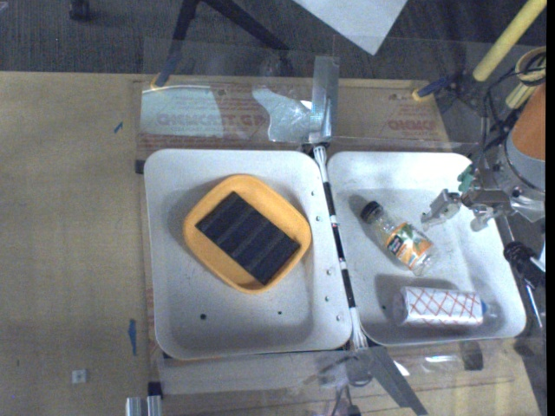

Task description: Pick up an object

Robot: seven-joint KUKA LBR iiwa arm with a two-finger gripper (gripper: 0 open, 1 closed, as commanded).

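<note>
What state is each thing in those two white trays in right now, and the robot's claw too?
Yellow tray: flat, upright, left bin.
Small bottle: on its side, capped, right bin.
Red-patterned tube: on its side, right bin.
Gripper: open, holding nothing, above right bin.

Arm (531, 137) is getting cut off by the frame's right edge. Bottle (399, 238) label is reading too small to make out. Chair base (186, 3) is running off the top edge.

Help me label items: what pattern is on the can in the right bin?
The can has a red lattice on white, seen in the camera view.
</note>
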